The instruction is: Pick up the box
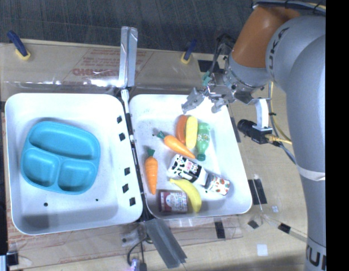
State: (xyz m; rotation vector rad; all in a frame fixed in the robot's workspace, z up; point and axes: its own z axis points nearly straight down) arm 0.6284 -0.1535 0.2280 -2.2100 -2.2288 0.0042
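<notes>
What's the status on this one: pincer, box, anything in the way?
Pincer open, holding nothing, over right bin's far edge. Box lies mid-bin, untouched. Banana and carrot crowd it.

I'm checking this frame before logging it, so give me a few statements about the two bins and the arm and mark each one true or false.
1. The blue tray lies in the left bin. True.
2. The gripper holds a carrot. False: nothing shows between its fingers; it hovers over the right bin's far edge.
3. Two carrots lie in the right bin. True.
4. The banana lies in the left bin. False: it is in the right bin, beside the black-and-white box.
</notes>
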